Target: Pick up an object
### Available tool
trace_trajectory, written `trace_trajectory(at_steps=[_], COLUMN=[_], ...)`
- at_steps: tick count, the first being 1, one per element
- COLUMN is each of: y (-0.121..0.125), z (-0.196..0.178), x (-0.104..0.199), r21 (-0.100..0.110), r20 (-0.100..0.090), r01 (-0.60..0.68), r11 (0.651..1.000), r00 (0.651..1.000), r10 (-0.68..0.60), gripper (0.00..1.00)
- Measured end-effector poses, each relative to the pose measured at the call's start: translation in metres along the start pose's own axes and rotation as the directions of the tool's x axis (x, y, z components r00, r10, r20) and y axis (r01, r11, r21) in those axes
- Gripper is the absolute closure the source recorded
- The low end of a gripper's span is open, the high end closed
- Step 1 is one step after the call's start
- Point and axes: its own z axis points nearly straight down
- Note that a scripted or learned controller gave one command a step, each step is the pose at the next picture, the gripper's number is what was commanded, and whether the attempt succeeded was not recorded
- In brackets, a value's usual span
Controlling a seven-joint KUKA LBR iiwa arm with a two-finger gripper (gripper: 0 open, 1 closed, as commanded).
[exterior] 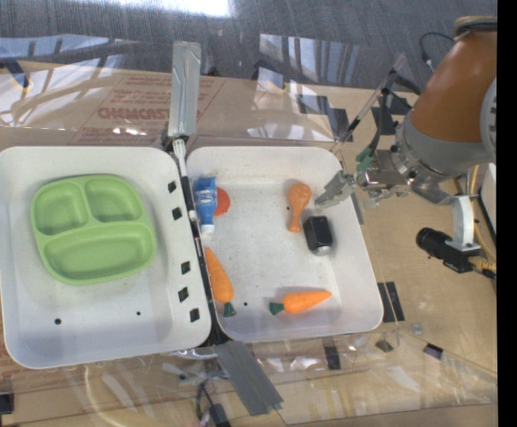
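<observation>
We see the claw (340,188) over the right bin's (351,274) right rim; whether it is spread or pressed together we cannot tell. Just left lie a chicken drumstick (297,204) and a black object (319,235). Green divided plate (92,228) sits in the left bin (18,318).

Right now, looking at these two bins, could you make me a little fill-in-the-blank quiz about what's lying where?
1. The green divided plate lies in the ____ bin as the camera sees it.
2. The plate has ____ compartments.
3. The small black object lies in the right bin just beside the ____ drumstick.
4. The gripper hovers at the right bin's ____ rim.

Missing words: left; three; orange; right
</observation>
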Motion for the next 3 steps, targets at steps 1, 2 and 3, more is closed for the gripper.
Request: trace_trajectory(at_steps=[1,2,3], y=[0.062,0.088,0.078], z=[0.121,0.196,0.103], x=[0.059,0.072,-0.023], r21=[0.003,-0.001,-0.005], r20=[0.000,0.001,0.003], r01=[0.041,0.100,0.130], r11=[0.999,0.995,0.992], r00=[0.999,0.995,0.992], r10=[-0.041,-0.100,-0.130], gripper=[0.00,0.00,0.00])
